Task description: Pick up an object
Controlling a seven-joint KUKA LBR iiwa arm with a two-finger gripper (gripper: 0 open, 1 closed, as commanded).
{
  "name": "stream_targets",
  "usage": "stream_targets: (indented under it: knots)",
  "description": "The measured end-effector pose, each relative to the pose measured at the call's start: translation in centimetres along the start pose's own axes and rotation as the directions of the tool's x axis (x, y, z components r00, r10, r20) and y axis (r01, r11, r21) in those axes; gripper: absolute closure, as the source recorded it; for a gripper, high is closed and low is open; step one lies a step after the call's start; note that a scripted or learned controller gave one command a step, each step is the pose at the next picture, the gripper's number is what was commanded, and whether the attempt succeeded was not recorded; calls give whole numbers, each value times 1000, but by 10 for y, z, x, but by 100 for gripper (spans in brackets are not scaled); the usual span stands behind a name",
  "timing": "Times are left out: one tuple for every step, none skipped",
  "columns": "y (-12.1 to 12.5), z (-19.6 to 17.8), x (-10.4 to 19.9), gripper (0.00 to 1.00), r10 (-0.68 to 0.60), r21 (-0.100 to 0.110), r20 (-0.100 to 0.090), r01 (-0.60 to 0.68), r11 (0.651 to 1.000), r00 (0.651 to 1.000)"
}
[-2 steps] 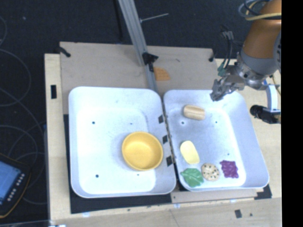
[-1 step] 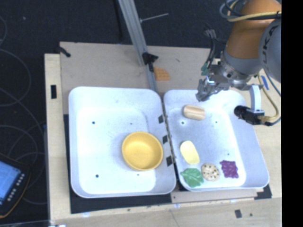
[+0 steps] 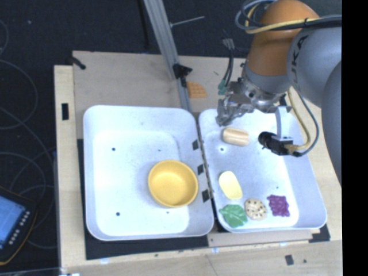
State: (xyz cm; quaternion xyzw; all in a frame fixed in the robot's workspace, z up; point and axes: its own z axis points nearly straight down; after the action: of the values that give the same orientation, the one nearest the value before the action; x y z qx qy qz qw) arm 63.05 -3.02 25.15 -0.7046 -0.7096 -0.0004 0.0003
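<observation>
The big grey arm (image 3: 322,45) is getting cut off at the right edge. It is hiding the far corner of the right bin (image 3: 299,171). The hand (image 3: 227,112) is looking blurry.
</observation>
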Motion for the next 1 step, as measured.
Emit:
stream_targets:
  knots:
    - [-9,12,49,100,1,1,0,-1,1000,1000]
